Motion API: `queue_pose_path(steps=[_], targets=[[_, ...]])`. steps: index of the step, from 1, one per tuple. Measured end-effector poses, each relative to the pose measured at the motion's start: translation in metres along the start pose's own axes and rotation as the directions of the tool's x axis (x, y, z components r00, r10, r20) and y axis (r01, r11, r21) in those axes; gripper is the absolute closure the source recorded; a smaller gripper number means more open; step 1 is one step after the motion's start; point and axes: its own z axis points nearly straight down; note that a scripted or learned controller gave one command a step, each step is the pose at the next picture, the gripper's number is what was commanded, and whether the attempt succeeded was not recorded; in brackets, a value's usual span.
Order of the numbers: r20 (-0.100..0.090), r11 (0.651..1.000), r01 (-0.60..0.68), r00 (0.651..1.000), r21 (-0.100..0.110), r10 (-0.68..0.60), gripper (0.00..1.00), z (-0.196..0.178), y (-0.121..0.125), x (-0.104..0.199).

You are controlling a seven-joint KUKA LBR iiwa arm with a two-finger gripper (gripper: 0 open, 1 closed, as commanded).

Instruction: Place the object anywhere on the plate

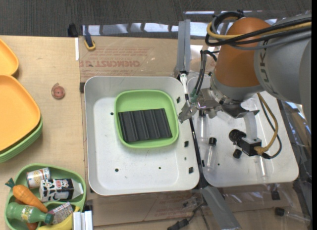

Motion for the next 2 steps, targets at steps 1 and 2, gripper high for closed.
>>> queue_pose_path(steps=[1, 2], targets=[[0.001, 0.994, -0.110, 0.994, 0.001, 0.110, 0.00, 0.019, 0.026, -0.066], [0.000, 0.983, -0.181, 0.983, 0.001, 0.181, 0.00, 0.023, 0.038, 0.006]])
